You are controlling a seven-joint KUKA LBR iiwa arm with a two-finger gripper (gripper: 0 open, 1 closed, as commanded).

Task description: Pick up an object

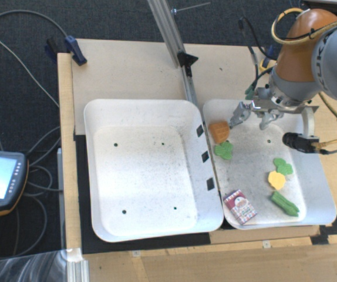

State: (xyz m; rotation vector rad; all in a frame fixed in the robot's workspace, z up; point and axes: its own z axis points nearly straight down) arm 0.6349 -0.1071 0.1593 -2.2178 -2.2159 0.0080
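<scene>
The gripper [254, 114] is hanging over the back of the right bin [324, 188], its two fingers spreading apart with nothing between them, one finger [237, 117] reaching toward the bin's left wall and the other [269, 120] pointing down into the tray. Just beside the left fingertip an orange object [219, 131] is sitting against the dividing wall, probably the likeliest thing to be picked, since the open jaws are angling toward it; whether the fingertip is touching it cannot be told. A green leafy piece [224, 151] is lying right below the orange one, close enough to crowd a grasp. Further forward a yellow piece [277, 181] is resting against a small green piece [283, 167], a long green piece [285, 204] is lying near the front rim, and a small red-and-white packet [239, 206] is sitting at the front left corner. The left bin [98, 113] is standing alongside, touching the right one
</scene>
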